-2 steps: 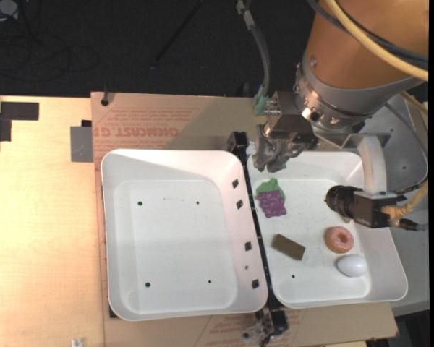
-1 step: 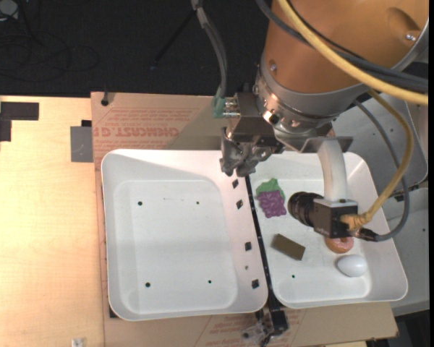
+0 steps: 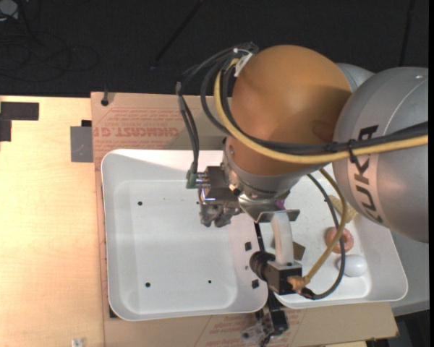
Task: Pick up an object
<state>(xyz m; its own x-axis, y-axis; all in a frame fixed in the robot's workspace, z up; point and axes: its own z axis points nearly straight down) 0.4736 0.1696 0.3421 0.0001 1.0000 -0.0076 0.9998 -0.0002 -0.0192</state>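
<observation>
A: Room to move?
B: Gripper point(image 3: 215, 212) above left bin point(image 3: 166, 266), nr its right edge; smooth white floor open twd left rim; grip state can't tell.
A: Objs?
B: Rounded pink obj point(image 3: 338, 236), glossy white ball point(image 3: 355, 266) just beside; right bin point(image 3: 390, 295).

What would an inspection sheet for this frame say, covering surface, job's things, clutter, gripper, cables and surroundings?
Surface: two shallow white plastic bins side by side, left bin and right bin, on a brown cardboard sheet with red print.
Job's things: pink ring-shaped object and white rounded object, close together in the right bin.
Clutter: nothing seen.
Gripper: two-finger gripper over the left bin's right side; grasp state unclear.
Cables: yellow cable looped round the orange wrist band; black cables run down towards the gripper.
Surroundings: pale wooden bench at left; dark floor behind.
</observation>
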